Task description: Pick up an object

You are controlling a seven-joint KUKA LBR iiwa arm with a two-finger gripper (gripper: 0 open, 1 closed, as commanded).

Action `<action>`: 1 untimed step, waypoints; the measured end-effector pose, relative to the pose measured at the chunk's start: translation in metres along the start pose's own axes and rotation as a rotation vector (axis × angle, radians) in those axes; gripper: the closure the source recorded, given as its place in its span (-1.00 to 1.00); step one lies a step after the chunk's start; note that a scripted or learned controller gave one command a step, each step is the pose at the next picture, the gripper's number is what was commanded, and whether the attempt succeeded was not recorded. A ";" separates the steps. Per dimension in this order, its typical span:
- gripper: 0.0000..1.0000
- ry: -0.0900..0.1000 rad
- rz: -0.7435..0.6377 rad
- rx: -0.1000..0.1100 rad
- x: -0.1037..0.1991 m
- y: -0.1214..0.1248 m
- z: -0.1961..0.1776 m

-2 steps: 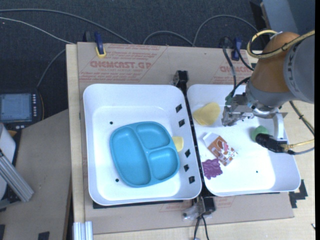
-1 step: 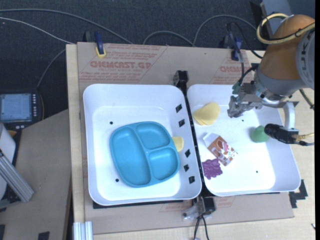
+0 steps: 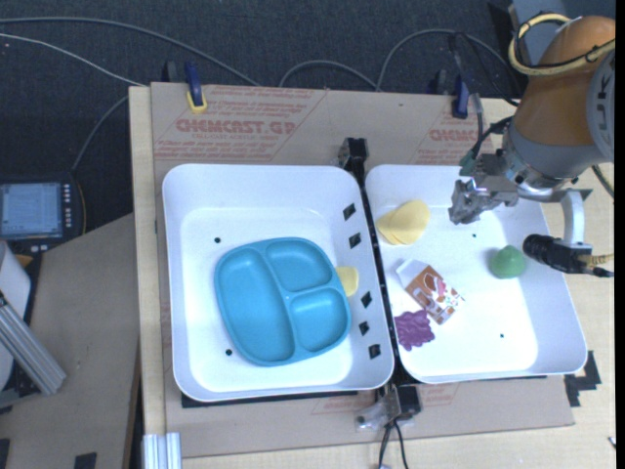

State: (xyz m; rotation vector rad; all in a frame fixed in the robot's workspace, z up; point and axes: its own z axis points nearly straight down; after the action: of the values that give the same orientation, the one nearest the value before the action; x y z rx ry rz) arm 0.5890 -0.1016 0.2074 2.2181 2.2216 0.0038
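Dark carpet (image 3: 293, 18) fills the far side of the room, with thin cables trailing across it, and a small monitor (image 3: 34, 210) sits at the left edge. On the carpet lies my bench, a brown board (image 3: 293, 115) printed with red lettering and held by blue clamps (image 3: 195, 94) at its far edge.

Two white bins sit side by side on the board. The left bin (image 3: 186, 213) holds a blue divided tray (image 3: 281, 299), and a small pale yellow piece (image 3: 348, 280) rests just beside the tray's right edge. The right bin (image 3: 547, 350) holds four loose things: a yellow lump (image 3: 404, 221) at its far left, a small printed packet (image 3: 432, 293) near the middle, a purple cluster (image 3: 414, 329) just nearer than the packet, and a green ball (image 3: 507, 262) toward the right.

My arm (image 3: 562, 86) reaches in from the right, over the far part of the right bin. My gripper (image 3: 471, 203) hangs between the yellow lump and the green ball, apart from both. Whether it is spread or closed, I cannot tell from here.
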 end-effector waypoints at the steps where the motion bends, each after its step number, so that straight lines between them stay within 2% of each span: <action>1: 1.00 0.002 -0.002 0.006 0.046 -0.019 -0.015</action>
State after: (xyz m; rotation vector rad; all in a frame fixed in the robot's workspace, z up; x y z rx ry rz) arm 0.5703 -0.0560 0.2219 2.2198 2.2281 0.0000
